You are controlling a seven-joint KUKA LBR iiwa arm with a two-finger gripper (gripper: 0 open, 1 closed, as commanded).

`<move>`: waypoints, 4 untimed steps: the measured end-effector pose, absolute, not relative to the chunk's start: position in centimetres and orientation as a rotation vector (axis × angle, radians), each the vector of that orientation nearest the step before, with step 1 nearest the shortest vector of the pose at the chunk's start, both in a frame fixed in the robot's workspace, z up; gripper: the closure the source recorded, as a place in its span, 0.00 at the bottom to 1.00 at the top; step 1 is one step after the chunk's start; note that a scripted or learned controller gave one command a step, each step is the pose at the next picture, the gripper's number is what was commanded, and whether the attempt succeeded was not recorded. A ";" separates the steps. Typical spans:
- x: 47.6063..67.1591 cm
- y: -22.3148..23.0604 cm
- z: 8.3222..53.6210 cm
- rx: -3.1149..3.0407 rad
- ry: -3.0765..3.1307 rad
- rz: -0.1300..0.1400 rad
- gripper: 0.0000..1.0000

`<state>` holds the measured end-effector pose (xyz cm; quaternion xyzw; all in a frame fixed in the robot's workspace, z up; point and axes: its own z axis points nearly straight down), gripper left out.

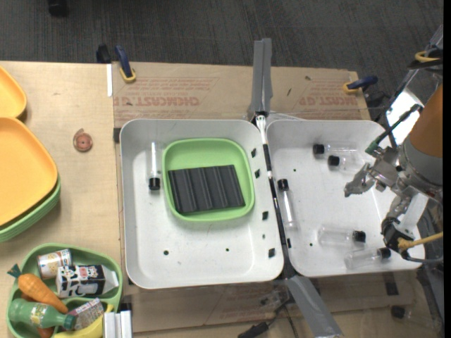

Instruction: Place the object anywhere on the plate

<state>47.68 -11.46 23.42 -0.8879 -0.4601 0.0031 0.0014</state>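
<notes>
Because the green square plastic plate (208, 157) already carried a dark grey ribbed rectangular slab (205, 189) across its middle, the step in hand looked to be fetching another item from the right white bin (304, 255) and bringing it across. Doing that well would mean settling squarely over one of the small clear plastic vials with black caps, closing across its narrow body rather than its length, lifting clear of the divider between the bins, and lowering onto the bare green margin around the slab so the vial would not roll off.

Several such vials lay in the right bin: one pair near the upper part (334, 155), one long one by the left wall (285, 201), and others near the lower right (343, 236). Another vial (153, 165) lay in the left white bin (141, 252), just beside the plate.

The grey arm with the orange band (427, 143) reached in from the right, bent down over the right bin's far side. Its two-finger gripper (357, 183) pointed leftward and slightly down, near the upper vials but apart from them. Whether its fingers stood apart or together I could not tell, and nothing was visibly between them.
</notes>
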 end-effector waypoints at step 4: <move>47.8 -6.3 20.7 -2.971 -1.016 0.007 0.00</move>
